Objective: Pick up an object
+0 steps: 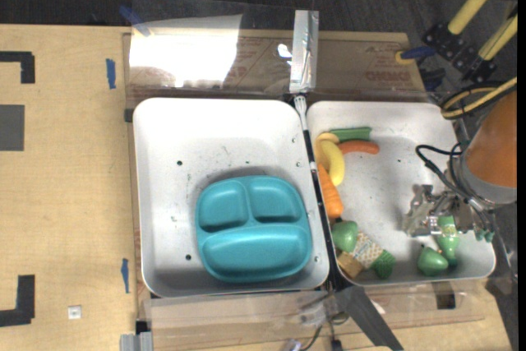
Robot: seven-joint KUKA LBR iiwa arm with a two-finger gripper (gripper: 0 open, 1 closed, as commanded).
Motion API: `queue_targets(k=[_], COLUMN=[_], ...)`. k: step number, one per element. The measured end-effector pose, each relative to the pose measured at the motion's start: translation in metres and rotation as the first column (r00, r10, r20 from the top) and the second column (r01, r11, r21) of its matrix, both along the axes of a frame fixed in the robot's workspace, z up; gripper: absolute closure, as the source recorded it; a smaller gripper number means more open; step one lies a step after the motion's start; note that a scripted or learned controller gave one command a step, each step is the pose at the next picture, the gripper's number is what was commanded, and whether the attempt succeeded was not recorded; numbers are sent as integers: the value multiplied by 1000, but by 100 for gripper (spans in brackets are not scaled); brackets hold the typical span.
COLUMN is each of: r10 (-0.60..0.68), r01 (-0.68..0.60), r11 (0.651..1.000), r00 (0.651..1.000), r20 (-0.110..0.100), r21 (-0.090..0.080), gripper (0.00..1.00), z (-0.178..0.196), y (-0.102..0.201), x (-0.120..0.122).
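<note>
Wooden surface [57, 201] carries two bins; lower right, jaws [436, 218] of unclear state hover over a green toy [448, 236], standing roughly vertical in frame.

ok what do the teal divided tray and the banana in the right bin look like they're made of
Teal tray: probably moulded plastic, smooth and slightly satin, with rounded compartments and soft highlights. Banana: likely toy plastic, uniformly bright yellow with a faint sheen.

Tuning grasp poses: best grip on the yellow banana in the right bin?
Probably across the middle of the banana, coming straight down. It lies flat and roughly lengthwise against the right bin's left wall, so closing across its narrow width suits it. The orange carrot touches its lower end and the red pepper sits by its top, leaving the mid-section freest.
</note>
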State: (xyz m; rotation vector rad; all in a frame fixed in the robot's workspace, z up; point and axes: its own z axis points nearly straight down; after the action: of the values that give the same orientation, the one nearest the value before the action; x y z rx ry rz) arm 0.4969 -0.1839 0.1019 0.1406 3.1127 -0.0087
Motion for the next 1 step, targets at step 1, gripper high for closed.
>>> queue_targets(k=[1], r10=[36], r01=[-35], r11=[999], r00=[999], r20=[-13], r21=[4], gripper=[100], z=[-12], y=[26], x=[69])
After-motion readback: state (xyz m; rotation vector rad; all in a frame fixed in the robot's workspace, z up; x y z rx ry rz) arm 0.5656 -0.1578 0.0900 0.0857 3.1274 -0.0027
